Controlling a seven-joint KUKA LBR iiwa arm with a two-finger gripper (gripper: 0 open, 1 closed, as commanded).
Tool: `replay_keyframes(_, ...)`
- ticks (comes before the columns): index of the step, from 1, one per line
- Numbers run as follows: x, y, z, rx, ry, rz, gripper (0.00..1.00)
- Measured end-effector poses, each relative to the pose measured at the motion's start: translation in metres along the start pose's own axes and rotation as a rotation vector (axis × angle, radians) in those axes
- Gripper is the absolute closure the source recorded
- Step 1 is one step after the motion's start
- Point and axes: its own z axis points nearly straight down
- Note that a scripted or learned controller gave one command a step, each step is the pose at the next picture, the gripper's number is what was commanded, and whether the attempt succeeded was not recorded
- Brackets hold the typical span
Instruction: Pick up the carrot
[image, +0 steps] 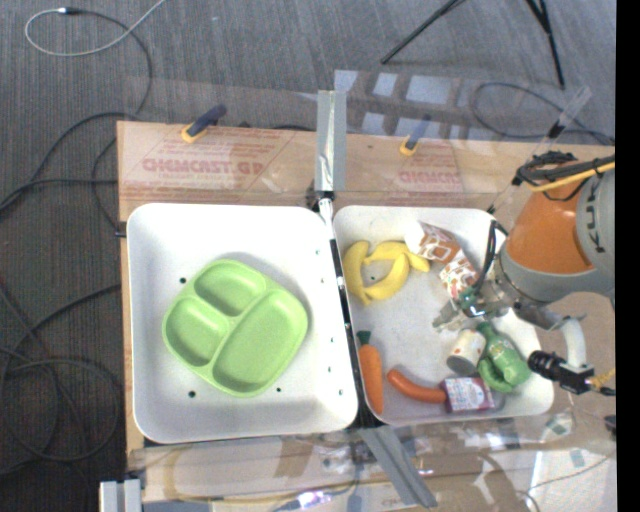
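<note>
The carrot (372, 378), orange with a green leafy top, lies along the left wall of the right bin (400, 218), near its front corner, top pointing to the back. My gripper (462, 311) hangs low over the right half of that bin, under the orange-banded wrist (545, 240). It is well to the right of the carrot and a little behind it, among a snack packet and a small white cup. Nothing can be made out in its grasp.
Sharing the right bin are a yellow banana bunch (377, 268), a snack packet (447, 252), a white cup (463, 348), a green bottle (503, 364), a red sausage (415, 387) beside the carrot and a maroon can (467, 395). The left bin (150, 230) holds a green divided plate (237, 326).
</note>
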Motion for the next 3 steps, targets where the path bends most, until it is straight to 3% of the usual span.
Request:
replay_keyframes(1,0.064,0.028,0.026,-0.009,-0.004,0.276,1.00)
replay_keyframes(2,0.070,-0.021,0.025,-0.019,-0.004,0.381,1.00)
replay_keyframes(3,0.069,0.002,0.025,-0.004,0.002,0.782,1.00)
